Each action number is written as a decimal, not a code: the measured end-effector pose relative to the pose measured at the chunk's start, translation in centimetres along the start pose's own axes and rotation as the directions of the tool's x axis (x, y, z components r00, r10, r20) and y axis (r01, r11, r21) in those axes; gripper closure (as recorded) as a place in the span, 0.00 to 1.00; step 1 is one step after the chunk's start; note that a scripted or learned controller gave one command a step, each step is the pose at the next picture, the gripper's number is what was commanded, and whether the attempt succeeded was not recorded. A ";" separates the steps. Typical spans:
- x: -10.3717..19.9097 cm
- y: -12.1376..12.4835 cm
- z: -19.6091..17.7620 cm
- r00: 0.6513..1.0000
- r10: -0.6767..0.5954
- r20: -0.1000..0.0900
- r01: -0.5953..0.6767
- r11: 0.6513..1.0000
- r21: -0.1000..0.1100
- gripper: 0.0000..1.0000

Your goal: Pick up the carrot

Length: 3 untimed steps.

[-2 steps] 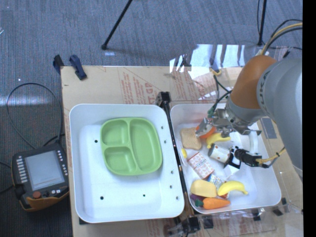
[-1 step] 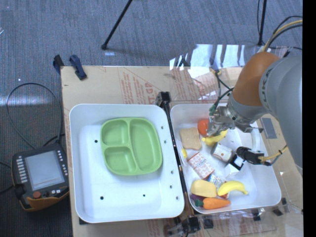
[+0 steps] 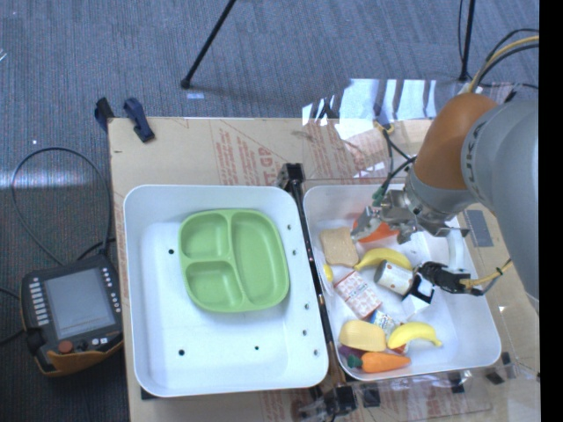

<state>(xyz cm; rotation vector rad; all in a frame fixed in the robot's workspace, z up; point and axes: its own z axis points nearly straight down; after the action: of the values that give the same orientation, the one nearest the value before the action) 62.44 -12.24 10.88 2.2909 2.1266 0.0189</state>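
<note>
In the right bin I see my gripper low over an orange item, grip state unclear; the carrot lies unpicked near the front.

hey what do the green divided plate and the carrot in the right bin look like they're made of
Green plate: looks like moulded plastic, one even pale green with a soft matte sheen and rounded compartment ridges. Carrot: probably a plastic toy, with smooth, uniform orange skin, lying among similar toy foods near the right bin's front edge; rubber or foam can't be ruled out.
</note>
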 end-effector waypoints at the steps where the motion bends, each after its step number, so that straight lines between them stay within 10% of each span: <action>1: 1.8 -2.8 1.8 0.995 -0.100 -0.004 0.100 0.995 0.018 0.00; 2: 0.3 -3.9 -7.9 0.995 -0.099 -0.004 0.099 0.995 0.016 0.00; 3: 6.8 -8.6 -7.9 0.994 -0.111 -0.008 0.111 0.993 0.027 0.00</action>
<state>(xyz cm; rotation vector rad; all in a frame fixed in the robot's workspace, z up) 54.18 -4.76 18.60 2.1856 2.2687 -0.0045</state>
